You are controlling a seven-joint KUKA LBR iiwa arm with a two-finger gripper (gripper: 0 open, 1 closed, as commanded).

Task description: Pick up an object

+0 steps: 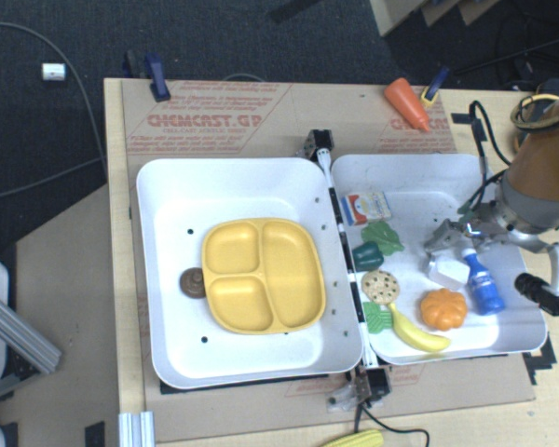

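Observation:
My gripper point(455, 240) hangs low over the right bin point(419, 169), in its right-hand half, with the arm coming in from the right. Just below it lie a white piece point(446, 272) and a blue bottle point(485, 291). Near the front of this bin sit an orange fruit point(443, 309) and a banana point(419, 334). A speckled cookie point(380, 286), green pieces point(380, 236) and a red and white packet point(363, 208) lie along the bin's left side. Nothing shows in the gripper's grasp.
The left bin point(158, 250) holds a yellow divided plate point(261, 275) with a small brown round thing point(193, 282) at its left edge. An orange carrot-like toy point(408, 105) lies on the bench behind the right bin. A blue clamp point(156, 77) sits at the far left corner.

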